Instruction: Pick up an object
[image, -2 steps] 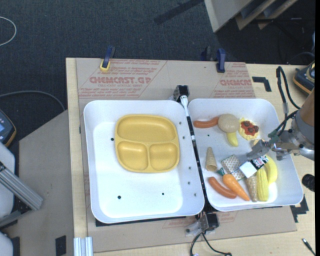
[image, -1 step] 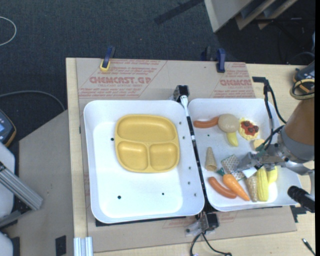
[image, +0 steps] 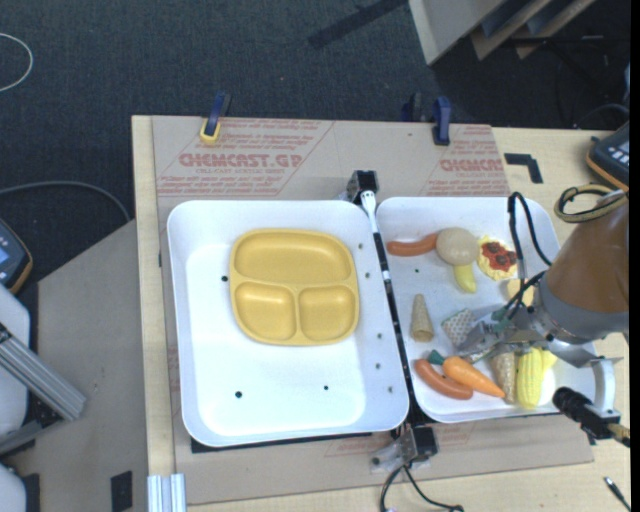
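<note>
Pincer (image: 492, 338) low in the right bin (image: 432, 225), over carrot (image: 470, 374) and corn (image: 534, 374); grip state unreadable. Surface (image: 300, 160) reads "CHEMCAST GP". Arm (image: 592, 280) bends in from the right. Yellow tray (image: 295, 284) fills the left bin (image: 200, 320).

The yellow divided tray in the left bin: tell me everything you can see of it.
The yellow tray looks like matte moulded plastic, a rounded rectangle with a raised rim. It has three compartments: one long one along the far side and two smaller ones side by side along the near side. It lies flat, right side up, in the upper middle of the left bin, turned slightly askew to the bin's walls. Nothing lies in it or touches it besides the bin floor.
</note>
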